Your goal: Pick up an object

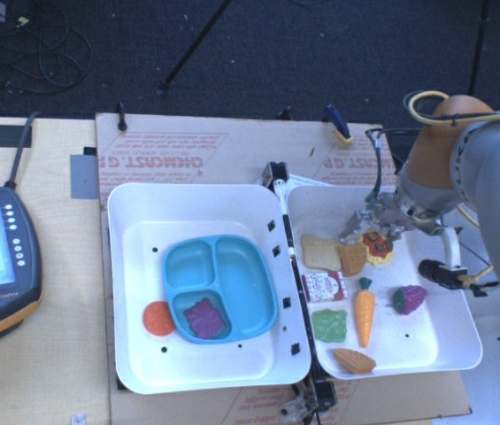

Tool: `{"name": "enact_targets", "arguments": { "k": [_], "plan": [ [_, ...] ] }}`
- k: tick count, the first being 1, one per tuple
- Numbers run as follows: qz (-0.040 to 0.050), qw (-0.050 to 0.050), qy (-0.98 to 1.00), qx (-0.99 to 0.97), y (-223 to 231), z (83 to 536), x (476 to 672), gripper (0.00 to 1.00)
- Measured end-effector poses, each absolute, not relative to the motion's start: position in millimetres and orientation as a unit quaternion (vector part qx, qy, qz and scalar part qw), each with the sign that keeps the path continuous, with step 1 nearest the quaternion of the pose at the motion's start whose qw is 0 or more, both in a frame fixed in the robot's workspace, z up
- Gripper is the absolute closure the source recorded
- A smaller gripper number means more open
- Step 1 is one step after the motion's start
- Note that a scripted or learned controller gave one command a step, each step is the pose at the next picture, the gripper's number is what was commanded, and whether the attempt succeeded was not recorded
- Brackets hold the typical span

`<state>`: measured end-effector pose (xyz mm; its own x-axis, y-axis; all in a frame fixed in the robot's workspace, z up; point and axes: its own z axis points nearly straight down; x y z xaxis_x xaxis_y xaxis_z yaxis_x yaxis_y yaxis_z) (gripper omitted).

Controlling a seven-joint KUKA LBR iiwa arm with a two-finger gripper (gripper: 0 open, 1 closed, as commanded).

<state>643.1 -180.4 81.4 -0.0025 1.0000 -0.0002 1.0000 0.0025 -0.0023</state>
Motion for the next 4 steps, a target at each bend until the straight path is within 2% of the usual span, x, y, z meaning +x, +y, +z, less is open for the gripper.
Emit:
{"name": "enact_targets", "arguments": {
  "k": [1, 2, 3, 4],
  "plan": [
    [0.0017, 0.005, -0.707, -0.707, -124, 87, 569.5, 0.0],
    [0.0012, 0.002, -0.707, -0.707, -132, 87, 561.6, 0.0],
    [-0.0012, -0.002, -0.708, -0.706, -112, 88, 639.4, 0.0],
    [0.0025, 0.004, -0.706, -0.708, -110, 87, 559.5, 0.0]
  ]
}}
